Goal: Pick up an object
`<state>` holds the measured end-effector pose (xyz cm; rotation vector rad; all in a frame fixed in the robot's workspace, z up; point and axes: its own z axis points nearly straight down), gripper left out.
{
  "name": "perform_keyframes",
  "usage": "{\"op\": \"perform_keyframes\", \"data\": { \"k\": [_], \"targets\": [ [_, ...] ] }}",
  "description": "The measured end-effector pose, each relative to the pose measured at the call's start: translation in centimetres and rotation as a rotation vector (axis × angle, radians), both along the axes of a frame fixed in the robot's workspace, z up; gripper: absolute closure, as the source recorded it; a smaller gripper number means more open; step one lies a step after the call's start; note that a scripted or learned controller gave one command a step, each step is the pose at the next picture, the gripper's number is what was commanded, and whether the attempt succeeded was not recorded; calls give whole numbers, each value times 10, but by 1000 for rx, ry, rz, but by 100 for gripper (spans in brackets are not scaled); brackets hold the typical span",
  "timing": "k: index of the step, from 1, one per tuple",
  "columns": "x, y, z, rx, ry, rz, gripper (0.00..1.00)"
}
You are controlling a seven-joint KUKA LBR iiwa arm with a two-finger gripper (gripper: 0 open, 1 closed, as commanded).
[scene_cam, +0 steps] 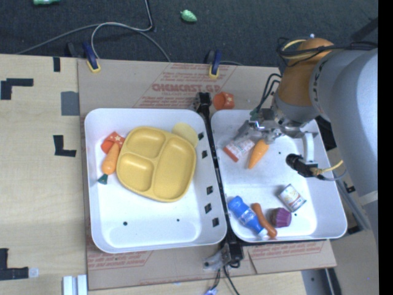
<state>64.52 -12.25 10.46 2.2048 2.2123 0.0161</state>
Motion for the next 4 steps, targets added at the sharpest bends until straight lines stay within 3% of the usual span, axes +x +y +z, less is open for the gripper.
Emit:
{"op": "perform_keyframes", "data": {
  "k": [1, 2, 3, 4],
  "targets": [
    [-2, -12, -2, 2, 5, -1, 0],
    [0, -12, 9, -2, -3, 1, 100],
    [-1, -12, 9, -2, -2, 1, 0],
    [-59, -38, -18, 3, 19, -3, 0]
  ]
}}
